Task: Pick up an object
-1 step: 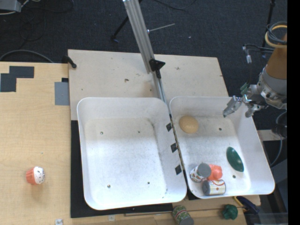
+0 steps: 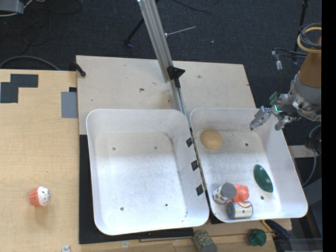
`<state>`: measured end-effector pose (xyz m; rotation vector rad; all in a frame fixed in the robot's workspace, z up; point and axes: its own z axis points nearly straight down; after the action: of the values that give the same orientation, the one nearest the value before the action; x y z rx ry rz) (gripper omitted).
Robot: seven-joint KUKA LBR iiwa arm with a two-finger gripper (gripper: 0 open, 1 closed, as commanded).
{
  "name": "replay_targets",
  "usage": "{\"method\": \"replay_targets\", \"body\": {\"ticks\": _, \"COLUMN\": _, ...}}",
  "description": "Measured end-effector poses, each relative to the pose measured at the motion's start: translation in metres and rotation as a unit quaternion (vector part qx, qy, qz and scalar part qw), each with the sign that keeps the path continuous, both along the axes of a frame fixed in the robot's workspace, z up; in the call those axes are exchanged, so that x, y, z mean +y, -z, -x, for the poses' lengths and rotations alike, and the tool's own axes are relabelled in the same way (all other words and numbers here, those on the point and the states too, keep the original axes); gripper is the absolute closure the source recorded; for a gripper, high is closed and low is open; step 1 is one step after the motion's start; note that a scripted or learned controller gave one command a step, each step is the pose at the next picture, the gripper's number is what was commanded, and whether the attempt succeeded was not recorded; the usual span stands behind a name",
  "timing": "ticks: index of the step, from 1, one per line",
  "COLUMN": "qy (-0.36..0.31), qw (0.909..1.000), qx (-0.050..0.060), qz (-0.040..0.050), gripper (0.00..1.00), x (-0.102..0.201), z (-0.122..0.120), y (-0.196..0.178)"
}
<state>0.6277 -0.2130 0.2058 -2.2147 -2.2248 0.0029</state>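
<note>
The round tan ball point(image 2: 211, 139) lies down-left of the gripper point(image 2: 270, 118), nearest and easiest to reach. The dark green oval piece point(image 2: 263, 177) sits below it. The gripper hangs splayed, grasping nothing, above the right white plastic bin point(image 2: 294, 177), probably poised to descend.

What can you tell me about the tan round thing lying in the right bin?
The tan ball is a smooth, matte, slightly flattened round lump, like a potato or a bread roll, with no markings. It lies alone on the floor of the right bin, in the far left part, close to the wall shared with the left bin. Nothing touches it. The gripper is above the bin's far right corner, apart from it, with nothing between its fingers.
</note>
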Motion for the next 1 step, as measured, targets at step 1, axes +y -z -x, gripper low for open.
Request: {"method": "replay_targets", "body": {"ticks": 1, "qy": 0.002, "qw": 1.0000, "qx": 0.002, "qz": -0.0009, "gripper": 0.00, "x": 0.0019, "z": 0.0113, "y": 0.0538}}
